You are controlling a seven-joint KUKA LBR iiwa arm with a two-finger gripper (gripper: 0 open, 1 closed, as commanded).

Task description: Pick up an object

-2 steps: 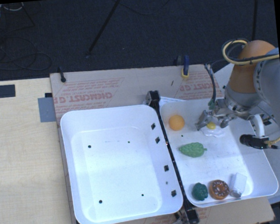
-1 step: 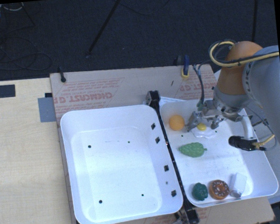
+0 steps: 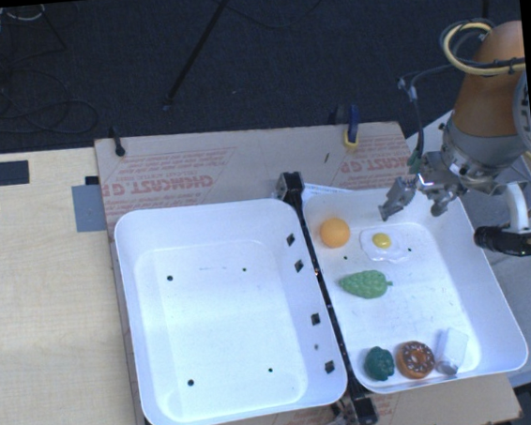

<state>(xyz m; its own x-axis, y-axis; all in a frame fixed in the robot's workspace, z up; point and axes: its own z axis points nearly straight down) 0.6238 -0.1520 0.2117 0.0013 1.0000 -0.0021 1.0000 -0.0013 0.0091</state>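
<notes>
- Bench point(image 3: 40, 306): pale wooden surface bearing a cardboard sheet point(image 3: 195, 172) on which the two bins stand side by side.
- Left bin point(image 3: 145, 231): shallow white tray, its floor showing only small dark holes.
- Right bin point(image 3: 487, 301): shallow white tray holding every candidate for the pick, so the coming move belongs to this half of the scene.
- Arm point(image 3: 490, 103): grey with an orange band, entering from the right and poised over the far right corner of the right bin.
- Gripper point(image 3: 418, 196): two fingers spread apart with nothing between them, hanging above the bin's far rim and apart from every object.
- Green leafy piece point(image 3: 365, 284): lies near the bin's middle, long axis running roughly left to right; it sits nearer the camera and to the left of the gripper.
- Doughnut point(image 3: 415, 359): brown ring at the near edge, between the dark green lump and the white block, far from the gripper.
- Dark green lump point(image 3: 379, 363): just beside the doughnut on its left.
- White block point(image 3: 452, 347): tilted piece by the near right corner, hard to read against the bin.
- Orange ball point(image 3: 335, 233): far left of the bin, close to the divider, left of the gripper.
- Fried egg point(image 3: 382, 241): flat toy with a yellow yolk, judged the nearest target; it lies a little left of and below the fingertips, so a short descent toward the camera side would reach it.
</notes>
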